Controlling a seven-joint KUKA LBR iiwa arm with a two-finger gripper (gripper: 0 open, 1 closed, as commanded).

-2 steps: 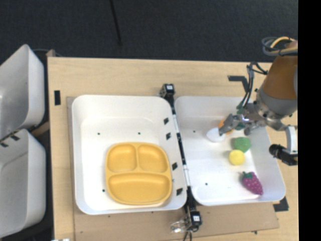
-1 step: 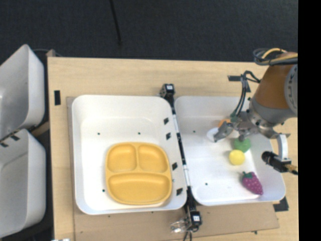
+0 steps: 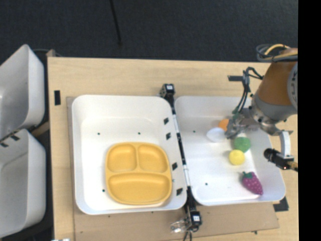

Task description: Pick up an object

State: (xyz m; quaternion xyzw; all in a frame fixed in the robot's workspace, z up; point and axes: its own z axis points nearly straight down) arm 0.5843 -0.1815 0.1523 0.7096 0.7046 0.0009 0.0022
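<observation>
In the right bin [image 3: 200, 185] lie a green round object [image 3: 243, 143], a yellow ball [image 3: 236, 157], a purple grape bunch [image 3: 253, 183], a small white oval piece [image 3: 215, 134] and an orange piece [image 3: 223, 123], partly hidden by the gripper. My gripper [image 3: 234, 127] hangs low over the bin's upper middle, just above the green object and beside the orange piece. The arm's orange band [image 3: 276, 84] rises behind it on the right.
The left bin [image 3: 85, 129] holds a yellow divided plate [image 3: 138, 173] in its lower half. A black divider with clips [image 3: 175, 139] runs between the bins. White chair-like shapes [image 3: 17, 134] stand off the bench at the left.
</observation>
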